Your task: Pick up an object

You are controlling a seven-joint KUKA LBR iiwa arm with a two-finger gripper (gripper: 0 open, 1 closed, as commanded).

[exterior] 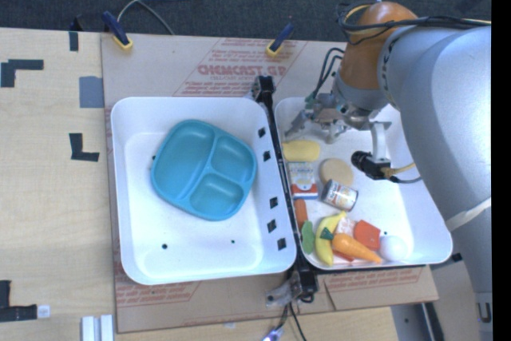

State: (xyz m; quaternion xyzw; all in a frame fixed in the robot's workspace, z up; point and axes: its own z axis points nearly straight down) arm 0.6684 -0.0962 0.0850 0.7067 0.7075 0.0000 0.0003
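hangs low at the right bin's (415, 247) far end, end effector (323, 120) just beside the yellow block (301, 150), placed for a grab; grip state: cannot tell. nothing seen held.

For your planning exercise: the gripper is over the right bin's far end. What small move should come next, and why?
Probably a short descent onto the yellow block: the gripper hovers just beyond it, holding nothing visible, and that block lies apart from the crowded toys nearer the camera.
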